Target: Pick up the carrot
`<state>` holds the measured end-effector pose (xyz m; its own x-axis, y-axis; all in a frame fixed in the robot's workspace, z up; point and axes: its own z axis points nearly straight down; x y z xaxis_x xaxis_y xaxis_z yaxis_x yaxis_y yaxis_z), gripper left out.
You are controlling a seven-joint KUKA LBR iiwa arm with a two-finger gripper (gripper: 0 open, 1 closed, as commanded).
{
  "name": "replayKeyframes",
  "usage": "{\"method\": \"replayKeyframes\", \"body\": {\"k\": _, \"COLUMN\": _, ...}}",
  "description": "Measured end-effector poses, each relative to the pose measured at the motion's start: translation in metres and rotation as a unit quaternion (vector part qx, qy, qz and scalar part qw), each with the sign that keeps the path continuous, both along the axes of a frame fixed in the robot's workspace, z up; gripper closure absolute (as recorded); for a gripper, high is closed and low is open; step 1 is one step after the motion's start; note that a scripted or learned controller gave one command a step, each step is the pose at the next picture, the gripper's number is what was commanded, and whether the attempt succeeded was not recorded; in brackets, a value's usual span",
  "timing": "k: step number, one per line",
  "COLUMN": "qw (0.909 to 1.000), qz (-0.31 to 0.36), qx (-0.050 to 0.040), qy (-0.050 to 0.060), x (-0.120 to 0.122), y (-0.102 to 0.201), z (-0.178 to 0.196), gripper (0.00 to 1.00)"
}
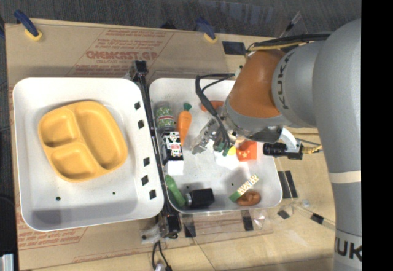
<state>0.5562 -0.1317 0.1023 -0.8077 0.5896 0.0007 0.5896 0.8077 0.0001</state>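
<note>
Jaws [207, 139] of mine hang low in the right bin [270, 185], just to the right of the carrot [184, 123]; nothing sits between them, though I cannot tell how wide they stand. That carrot lies on the bin floor near the left wall, its green top pointing to the far rim, apart from my fingers. Left of it stands a small can [163, 115], and below it a black-and-white carton [173, 144]. A red block [247, 152] shows under my wrist, a dark box [201, 197] and a brown piece [249, 197] lie along the near wall. On the desk [92, 42], the left bin [31, 202] holds a yellow divided tray [81, 139].
</note>
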Motion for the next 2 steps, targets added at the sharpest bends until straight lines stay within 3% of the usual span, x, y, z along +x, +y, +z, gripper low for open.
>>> {"method": "replayKeyframes", "body": {"k": 1, "qw": 1.0000, "qz": 0.005, "qx": -0.0007, "qy": -0.001, "x": 0.0017, "y": 0.0013, "z": 0.0105, "gripper": 1.00}}
{"method": "replayKeyframes", "body": {"k": 2, "qw": 1.0000, "qz": 0.005, "qx": -0.0005, "qy": -0.001, "x": 0.0016, "y": 0.0018, "z": 0.0103, "gripper": 0.00}}
